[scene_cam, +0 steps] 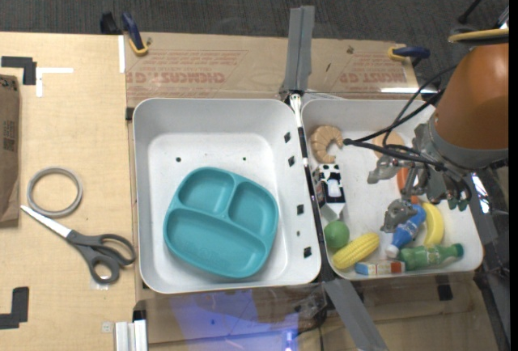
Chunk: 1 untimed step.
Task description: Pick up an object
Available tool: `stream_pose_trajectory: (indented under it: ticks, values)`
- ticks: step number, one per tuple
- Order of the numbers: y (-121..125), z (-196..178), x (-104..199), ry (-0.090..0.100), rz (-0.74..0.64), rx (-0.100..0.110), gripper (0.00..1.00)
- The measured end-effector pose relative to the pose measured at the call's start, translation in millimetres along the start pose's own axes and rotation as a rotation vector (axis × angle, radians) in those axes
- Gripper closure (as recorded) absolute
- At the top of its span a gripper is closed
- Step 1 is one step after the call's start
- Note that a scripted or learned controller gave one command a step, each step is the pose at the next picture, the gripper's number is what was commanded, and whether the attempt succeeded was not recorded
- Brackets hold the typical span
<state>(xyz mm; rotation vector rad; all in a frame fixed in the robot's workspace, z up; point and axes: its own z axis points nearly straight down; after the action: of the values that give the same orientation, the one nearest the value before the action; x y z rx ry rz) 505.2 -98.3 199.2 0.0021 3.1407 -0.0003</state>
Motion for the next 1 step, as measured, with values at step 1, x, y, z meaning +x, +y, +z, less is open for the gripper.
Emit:
stream_pose_trajectory:
  ticks: [1]
  values:
    - [-56.0,107.0,-10.8,-0.002,0.044,0.000,0.00]
